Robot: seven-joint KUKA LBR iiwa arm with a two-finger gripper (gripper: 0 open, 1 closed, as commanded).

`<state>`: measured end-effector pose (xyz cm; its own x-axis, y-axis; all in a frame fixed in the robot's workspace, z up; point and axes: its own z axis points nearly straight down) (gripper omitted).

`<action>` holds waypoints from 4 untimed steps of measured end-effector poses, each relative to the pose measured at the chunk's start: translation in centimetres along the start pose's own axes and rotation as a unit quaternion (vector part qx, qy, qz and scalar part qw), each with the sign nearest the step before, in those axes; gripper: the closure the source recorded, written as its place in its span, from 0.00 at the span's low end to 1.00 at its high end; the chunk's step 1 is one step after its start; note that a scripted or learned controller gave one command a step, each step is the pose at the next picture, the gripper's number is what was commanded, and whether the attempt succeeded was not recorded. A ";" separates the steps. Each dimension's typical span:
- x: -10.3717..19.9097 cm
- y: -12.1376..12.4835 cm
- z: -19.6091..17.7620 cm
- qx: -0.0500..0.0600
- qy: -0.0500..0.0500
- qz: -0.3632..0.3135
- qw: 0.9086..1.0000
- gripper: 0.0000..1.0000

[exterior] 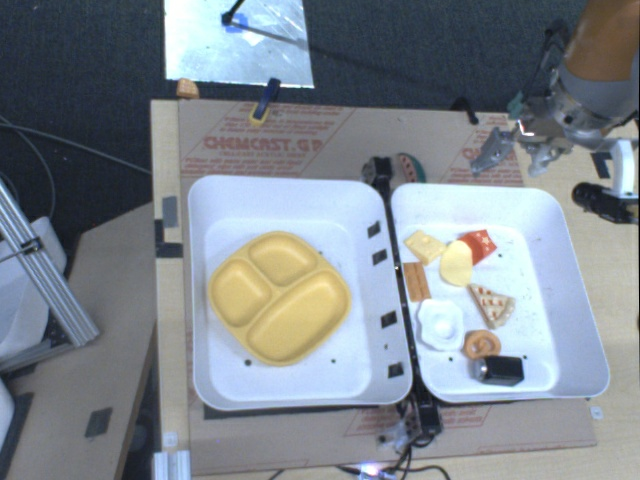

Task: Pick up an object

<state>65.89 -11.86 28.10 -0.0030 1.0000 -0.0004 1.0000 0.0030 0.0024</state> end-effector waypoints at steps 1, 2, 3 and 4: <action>-4.0 -7.3 10.5 0.007 0.001 0.004 1.000 0.00; -5.9 -14.3 20.1 0.005 0.001 0.004 1.000 0.00; -5.7 -13.7 18.5 -0.001 0.000 0.001 1.000 1.00; 9.8 -8.2 9.0 -0.006 0.004 -0.009 1.000 1.00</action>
